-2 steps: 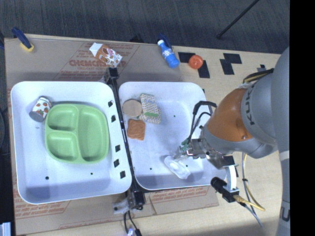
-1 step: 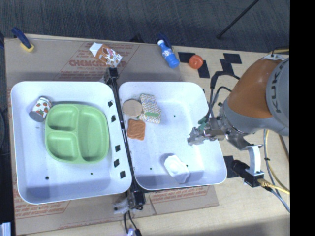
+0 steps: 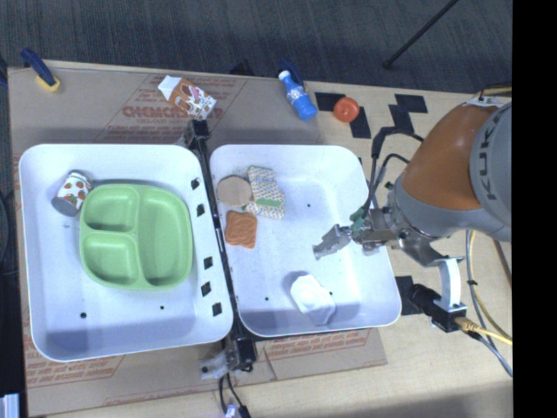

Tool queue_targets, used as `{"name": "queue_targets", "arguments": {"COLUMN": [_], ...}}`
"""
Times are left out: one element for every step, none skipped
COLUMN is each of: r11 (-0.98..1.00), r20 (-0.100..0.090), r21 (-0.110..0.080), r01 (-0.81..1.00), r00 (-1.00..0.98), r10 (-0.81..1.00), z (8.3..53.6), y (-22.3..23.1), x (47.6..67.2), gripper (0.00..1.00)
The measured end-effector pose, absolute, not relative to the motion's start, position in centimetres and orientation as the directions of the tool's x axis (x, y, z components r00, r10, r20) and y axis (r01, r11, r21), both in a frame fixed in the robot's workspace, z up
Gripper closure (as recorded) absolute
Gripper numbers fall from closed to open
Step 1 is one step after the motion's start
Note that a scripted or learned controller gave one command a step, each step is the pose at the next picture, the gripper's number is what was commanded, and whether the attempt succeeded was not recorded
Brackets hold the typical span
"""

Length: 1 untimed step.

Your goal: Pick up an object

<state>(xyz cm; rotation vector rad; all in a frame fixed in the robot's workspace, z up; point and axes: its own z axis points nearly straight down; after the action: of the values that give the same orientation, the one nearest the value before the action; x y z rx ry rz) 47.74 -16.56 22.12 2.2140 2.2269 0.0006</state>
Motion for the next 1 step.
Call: {"name": "queue_targets", "arguments": {"r11": [0.007], "r20": [0.000], "r21": [0.002], "r01": [1.000], "r00": [-0.007], "r10": [1.000], "z": [30.76], "y": [-8.11], "x": [47.78], "gripper": [0.00]}}
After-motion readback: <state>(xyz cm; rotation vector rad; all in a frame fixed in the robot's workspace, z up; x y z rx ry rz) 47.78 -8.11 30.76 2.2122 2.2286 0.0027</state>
